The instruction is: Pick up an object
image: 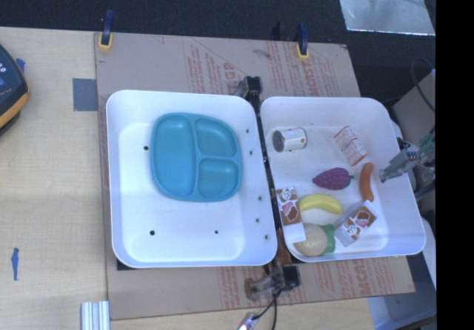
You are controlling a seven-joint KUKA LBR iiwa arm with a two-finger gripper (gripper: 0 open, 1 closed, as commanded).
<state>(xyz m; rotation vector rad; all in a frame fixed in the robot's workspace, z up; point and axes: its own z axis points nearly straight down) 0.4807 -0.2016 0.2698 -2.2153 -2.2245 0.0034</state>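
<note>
We see the gripper (400,166) at the right bin (326,106) rim, jaw state unreadable, holding nothing visible, so we're in approach; the sausage (366,182) lies just beside it, next move: centre above and descend.

One fixed camera looks down at a slant on my bench (59,173) — both white bins (118,173) in frame — from well above.

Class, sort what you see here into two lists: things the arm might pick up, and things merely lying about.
Might be picked:
can
purple grapes
banana
sausage
small cartons

Lying about:
blue divided plate
clamps
yellow device
</note>
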